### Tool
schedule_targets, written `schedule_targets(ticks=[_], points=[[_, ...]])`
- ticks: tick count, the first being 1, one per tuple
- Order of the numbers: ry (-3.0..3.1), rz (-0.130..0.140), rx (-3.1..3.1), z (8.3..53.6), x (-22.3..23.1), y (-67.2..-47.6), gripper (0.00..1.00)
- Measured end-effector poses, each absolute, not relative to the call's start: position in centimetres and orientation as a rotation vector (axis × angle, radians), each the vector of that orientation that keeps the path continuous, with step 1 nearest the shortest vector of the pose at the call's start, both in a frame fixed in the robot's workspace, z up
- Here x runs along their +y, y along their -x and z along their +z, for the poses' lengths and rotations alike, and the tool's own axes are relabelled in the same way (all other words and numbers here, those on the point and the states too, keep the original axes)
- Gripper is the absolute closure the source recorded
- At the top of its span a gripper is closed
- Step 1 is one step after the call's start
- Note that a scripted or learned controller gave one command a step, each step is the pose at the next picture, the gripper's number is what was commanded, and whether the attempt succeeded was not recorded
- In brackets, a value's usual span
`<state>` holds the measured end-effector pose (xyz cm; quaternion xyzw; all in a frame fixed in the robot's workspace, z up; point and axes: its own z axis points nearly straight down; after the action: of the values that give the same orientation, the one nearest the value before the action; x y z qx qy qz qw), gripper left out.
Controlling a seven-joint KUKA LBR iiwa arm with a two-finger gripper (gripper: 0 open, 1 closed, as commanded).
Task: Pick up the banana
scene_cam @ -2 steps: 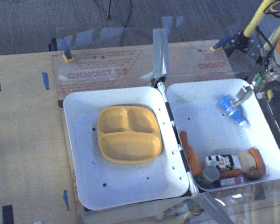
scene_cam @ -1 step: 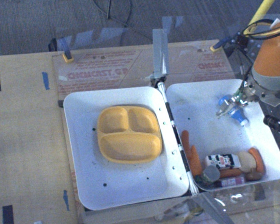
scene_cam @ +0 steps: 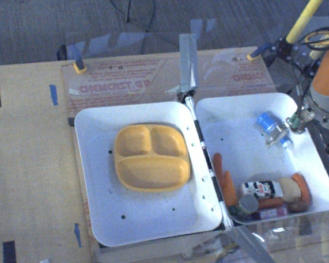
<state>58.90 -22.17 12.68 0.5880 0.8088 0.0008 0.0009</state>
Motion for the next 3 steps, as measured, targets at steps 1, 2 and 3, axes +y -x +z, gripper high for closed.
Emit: schedule_targets(ticks=[1,2,3], points=[[-1.8,0.002,2.567,29.1,-22.3,-66.4,0.0],[-1.714,0.002,2.627,13.8,-22.1,-66.9,0.0],[-1.707,0.004,2.623,15.1,-22.0,-67.1,1.0]])
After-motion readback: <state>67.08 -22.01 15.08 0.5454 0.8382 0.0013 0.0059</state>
